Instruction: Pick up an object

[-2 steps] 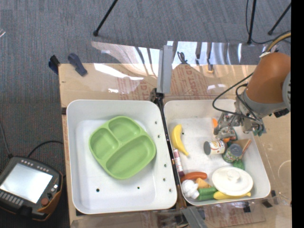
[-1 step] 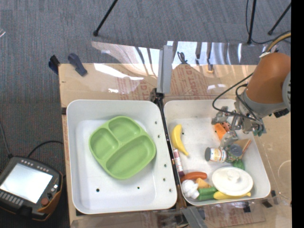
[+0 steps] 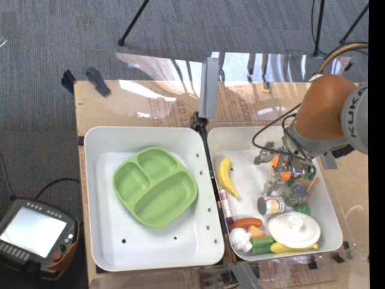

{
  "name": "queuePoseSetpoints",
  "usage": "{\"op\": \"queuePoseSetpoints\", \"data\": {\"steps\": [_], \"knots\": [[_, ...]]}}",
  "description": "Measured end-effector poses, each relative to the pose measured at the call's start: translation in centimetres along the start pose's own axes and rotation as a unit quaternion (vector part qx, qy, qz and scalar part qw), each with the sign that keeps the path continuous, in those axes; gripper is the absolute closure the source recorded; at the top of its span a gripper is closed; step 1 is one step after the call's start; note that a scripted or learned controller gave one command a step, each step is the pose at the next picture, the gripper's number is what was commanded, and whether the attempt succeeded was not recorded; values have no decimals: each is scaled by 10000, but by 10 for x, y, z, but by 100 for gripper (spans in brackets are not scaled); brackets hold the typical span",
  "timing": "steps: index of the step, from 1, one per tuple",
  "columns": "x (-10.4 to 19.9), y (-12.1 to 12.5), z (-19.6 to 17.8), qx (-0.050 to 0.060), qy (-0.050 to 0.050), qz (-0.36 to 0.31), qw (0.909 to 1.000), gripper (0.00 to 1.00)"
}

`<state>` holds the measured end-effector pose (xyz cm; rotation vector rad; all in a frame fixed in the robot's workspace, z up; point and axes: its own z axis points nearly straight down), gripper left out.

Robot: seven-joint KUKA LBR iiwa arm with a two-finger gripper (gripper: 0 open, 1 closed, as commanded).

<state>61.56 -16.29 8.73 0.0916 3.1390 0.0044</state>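
My gripper [image 3: 278, 172] hangs low in the right bin [image 3: 240, 138], under the orange band of the wrist [image 3: 322, 107]. It is among a cluster of small toys: an orange piece [image 3: 284, 174] right at it, a teal piece [image 3: 297, 191] just to its right. A small tin can [image 3: 272, 206] lies just in front of it. A yellow banana [image 3: 227, 176] lies to its left, apart from it. Whether anything is held is hidden by the gripper body.
The right bin also holds a white lidded bowl [image 3: 293, 229], a red sausage [image 3: 245, 223], green pieces [image 3: 261, 244] and a marker [image 3: 224, 205] along its left wall. A green divided plate [image 3: 155, 185] lies in the left bin [image 3: 96, 161].
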Motion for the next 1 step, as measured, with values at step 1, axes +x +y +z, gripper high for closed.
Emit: {"op": "queuePoseSetpoints", "data": {"steps": [1], "knots": [[-2,1,-11,-1,-22,-6,10000,100]]}}
